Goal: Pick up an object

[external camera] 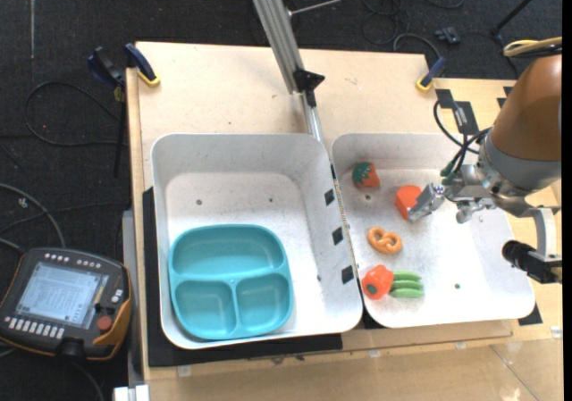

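Note:
In the right bin (487, 296) lie a red strawberry toy with a green top (364, 176), an orange-red block (407, 201), a brown pretzel (384, 240) and an orange carrot-like toy (377, 281) with green leaves (407, 286). My gripper (441, 201) hangs low over the middle of the right bin, right beside the orange-red block on its right side and seemingly touching it. The grey arm (527, 154) reaches in from the right behind it.
The left bin (179, 158) holds a teal three-compartment tray (231, 280). A metal pole (277, 20) slants down to the divide between the bins. A teach pendant (63, 301) lies on the floor at left.

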`<state>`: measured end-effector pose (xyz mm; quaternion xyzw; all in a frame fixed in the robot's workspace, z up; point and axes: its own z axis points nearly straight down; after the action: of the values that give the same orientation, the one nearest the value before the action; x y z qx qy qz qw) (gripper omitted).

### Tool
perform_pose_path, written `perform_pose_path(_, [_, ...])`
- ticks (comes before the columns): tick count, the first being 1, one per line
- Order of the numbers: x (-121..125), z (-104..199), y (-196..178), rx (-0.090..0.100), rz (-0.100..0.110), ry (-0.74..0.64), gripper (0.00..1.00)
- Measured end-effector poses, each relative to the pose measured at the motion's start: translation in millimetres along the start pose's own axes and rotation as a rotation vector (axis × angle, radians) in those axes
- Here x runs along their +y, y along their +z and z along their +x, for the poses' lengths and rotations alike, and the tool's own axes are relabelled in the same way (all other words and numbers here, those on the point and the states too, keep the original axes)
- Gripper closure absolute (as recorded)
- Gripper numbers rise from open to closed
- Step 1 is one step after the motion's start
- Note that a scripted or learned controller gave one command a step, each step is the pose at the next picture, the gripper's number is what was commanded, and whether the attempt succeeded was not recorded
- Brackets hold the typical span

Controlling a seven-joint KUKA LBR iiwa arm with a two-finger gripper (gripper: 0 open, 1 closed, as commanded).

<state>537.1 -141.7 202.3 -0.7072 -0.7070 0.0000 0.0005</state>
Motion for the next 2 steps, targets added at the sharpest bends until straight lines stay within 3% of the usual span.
perform_pose_path(1, [30.5,37.2,107.6,-0.002,-0.004,-0.005,0.00])
perform_pose_path(2, [30.0,36.7,96.4,-0.001,-0.003,-0.001,1.00])
